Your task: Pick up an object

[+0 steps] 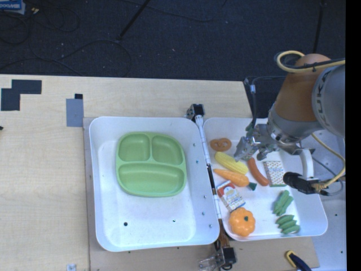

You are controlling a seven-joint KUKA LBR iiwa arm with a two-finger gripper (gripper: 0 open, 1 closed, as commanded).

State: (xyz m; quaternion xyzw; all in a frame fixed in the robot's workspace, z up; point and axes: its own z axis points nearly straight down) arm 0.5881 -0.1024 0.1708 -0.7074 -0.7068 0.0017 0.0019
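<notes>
Place: robot lab
Signs: wooden bench (39, 168), two white bins (96, 208), cables on dark floor (141, 21), toy food

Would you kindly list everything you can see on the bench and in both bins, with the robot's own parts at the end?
bench: 1, light wood, under both bins
bins: 2, white, left bin, right bin
divided plate: 1, green, left bin
pretzel: 1, brown, right bin, upper left
corn: 1, yellow, right bin
carrot: 1, orange, below the corn
sausage: 1, red-orange, right bin, middle
small packet: 1, red and white, above the pumpkin
pumpkin: 1, orange, right bin, near corner
pea pods: 2, green, right bin, lower right
card: 1, white patterned, beside the sausage
arm: 1, grey and orange, from the right
gripper: 1, metallic, over the right bin
</notes>
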